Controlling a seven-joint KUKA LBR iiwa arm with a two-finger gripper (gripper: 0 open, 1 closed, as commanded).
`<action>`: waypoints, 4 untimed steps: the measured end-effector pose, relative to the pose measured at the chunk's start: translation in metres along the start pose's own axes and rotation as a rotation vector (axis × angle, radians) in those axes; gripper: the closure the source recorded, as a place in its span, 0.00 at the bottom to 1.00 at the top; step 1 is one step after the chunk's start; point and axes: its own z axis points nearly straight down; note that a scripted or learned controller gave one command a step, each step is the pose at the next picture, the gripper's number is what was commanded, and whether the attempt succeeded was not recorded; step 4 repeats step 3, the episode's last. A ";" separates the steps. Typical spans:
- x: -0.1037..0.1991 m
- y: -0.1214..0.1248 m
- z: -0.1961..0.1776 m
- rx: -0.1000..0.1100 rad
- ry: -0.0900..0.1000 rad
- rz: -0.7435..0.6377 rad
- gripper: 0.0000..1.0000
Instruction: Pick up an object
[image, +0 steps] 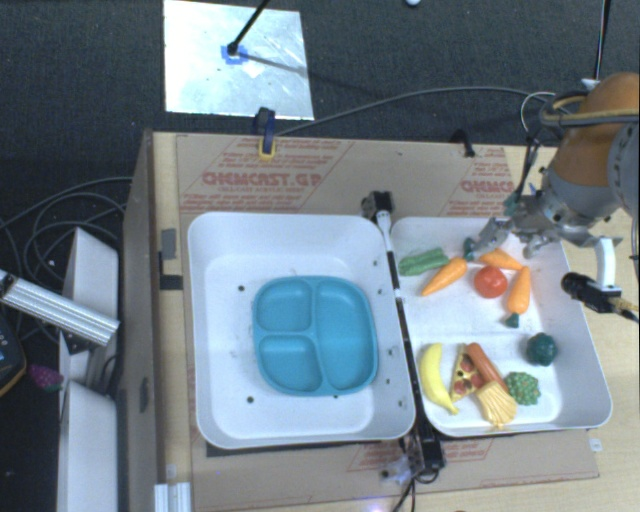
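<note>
Where the pincer (497, 238) hangs, tapered orange carrots (444, 276) lie.

Blue divided plate (315, 335) in left bin (215, 240), toy food in right bin (590, 385), end effector (497, 235) above carrots

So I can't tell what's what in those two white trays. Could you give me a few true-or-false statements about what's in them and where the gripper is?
1. The blue divided plate lies in the left bin. True.
2. The banana lies on the blue plate. False: it lies in the right bin, beside the pizza slice.
3. The gripper is over the right bin's far edge. True.
4. The tomato is between two carrots. True.
5. The arm reaches over the left bin. False: the arm comes in over the right bin.
</note>
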 end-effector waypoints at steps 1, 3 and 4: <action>0.048 -0.002 0.066 0.001 0.000 0.000 0.00; 0.123 -0.022 -0.030 -0.005 0.001 -0.001 1.00; 0.123 -0.022 -0.030 -0.005 0.001 -0.001 1.00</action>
